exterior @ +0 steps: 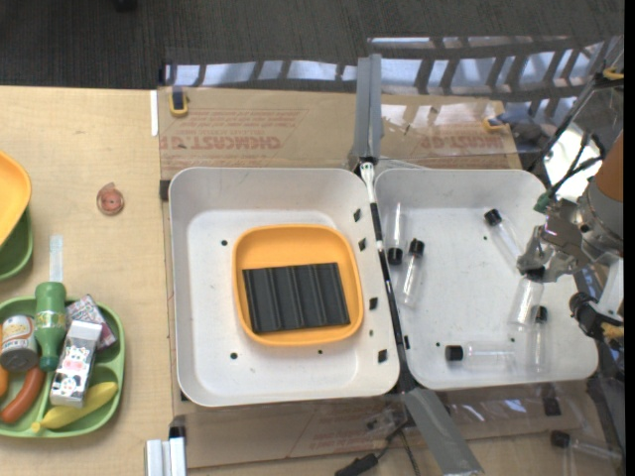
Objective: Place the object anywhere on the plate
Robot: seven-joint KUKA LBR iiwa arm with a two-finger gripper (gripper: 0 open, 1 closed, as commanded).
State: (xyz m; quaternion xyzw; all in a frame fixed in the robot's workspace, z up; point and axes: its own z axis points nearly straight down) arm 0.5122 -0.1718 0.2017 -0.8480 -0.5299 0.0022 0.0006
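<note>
- Clear tubes with black caps (524, 300) lie scattered in the right bin (446, 365); one of these looks to be the object, though which one cannot be told.
- Landmark: the orange plate (248, 251) sits in the left bin (198, 365), bearing a dark ribbed block (298, 297). The tubes lie well apart from the plate, all to its right.
- Handling, as a judgement: light, stiff, smooth and round, so likely to roll or slip; take one across its middle, square to its length.
- The gripper (536, 264) hangs over the tubes farthest from the plate; whether it is released or clenched cannot be told.
- The arm is cut off at the frame's edge, and the see-through tubes blur against the white bin.
</note>
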